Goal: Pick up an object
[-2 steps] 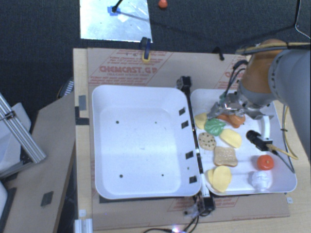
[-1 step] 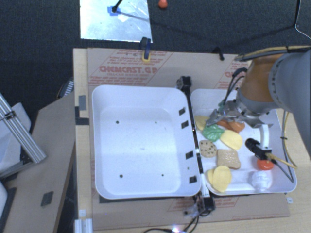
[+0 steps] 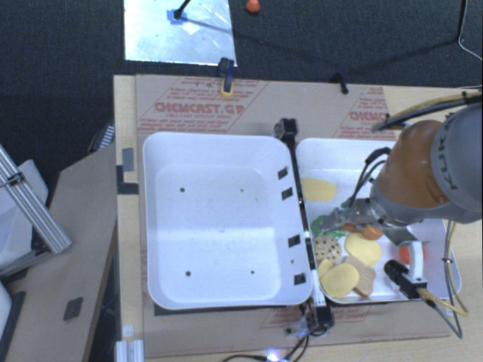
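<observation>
Reaching arm: the grey arm [image 3: 462,164], with its orange band, comes in from the right and bends down over the right bin [image 3: 339,151].
End effector: the end effector [image 3: 353,217] sits low over the middle of the right bin, dark and partly hidden under the wrist. How far it is open cannot be told, nor whether it has hold of anything.
Things to pick: all lie in the right bin, most of them bunched in its near half.
Green thing: the green thing [image 3: 321,223] lies just left of the end effector; whether they touch cannot be told.
Orange-red thing: the orange-red thing [image 3: 370,232] lies just beside the end effector, on its near side.
Yellow pieces: the upper yellow piece [image 3: 318,190] lies apart towards the far side. The round yellow piece [image 3: 364,250] is just below the orange-red thing. The lower yellow piece [image 3: 339,280] is by the near rim.
Speckled biscuit: the speckled biscuit [image 3: 326,247] lies below the green thing, beside the left wall.
Tan piece: the tan piece [image 3: 367,281] touches the lower yellow piece.
Red and white thing: the red and white thing [image 3: 408,253] lies near the right wall.
Left bin: the left bin [image 3: 219,202] stands side by side with the right one.
Counter: the counter [image 3: 189,100] carries both bins on a brown printed sheet.
</observation>
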{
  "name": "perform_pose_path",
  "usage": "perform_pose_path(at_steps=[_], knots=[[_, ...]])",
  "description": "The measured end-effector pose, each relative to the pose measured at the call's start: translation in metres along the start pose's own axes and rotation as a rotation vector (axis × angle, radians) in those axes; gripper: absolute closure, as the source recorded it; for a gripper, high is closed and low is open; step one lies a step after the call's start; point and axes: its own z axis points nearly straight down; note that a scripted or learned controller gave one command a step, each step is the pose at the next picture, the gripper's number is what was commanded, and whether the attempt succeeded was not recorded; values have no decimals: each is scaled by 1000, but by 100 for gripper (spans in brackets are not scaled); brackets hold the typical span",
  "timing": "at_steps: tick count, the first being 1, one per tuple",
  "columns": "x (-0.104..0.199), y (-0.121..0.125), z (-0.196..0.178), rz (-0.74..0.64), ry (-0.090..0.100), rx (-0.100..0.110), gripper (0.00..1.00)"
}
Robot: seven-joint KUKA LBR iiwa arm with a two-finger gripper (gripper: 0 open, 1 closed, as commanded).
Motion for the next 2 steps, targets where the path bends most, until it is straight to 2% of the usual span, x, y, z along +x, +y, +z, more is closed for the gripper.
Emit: perform_pose_path(at_steps=[1,2], knots=[[86,58,-86,11,8,47,0],[91,108,-207,-1,15,35,0]])
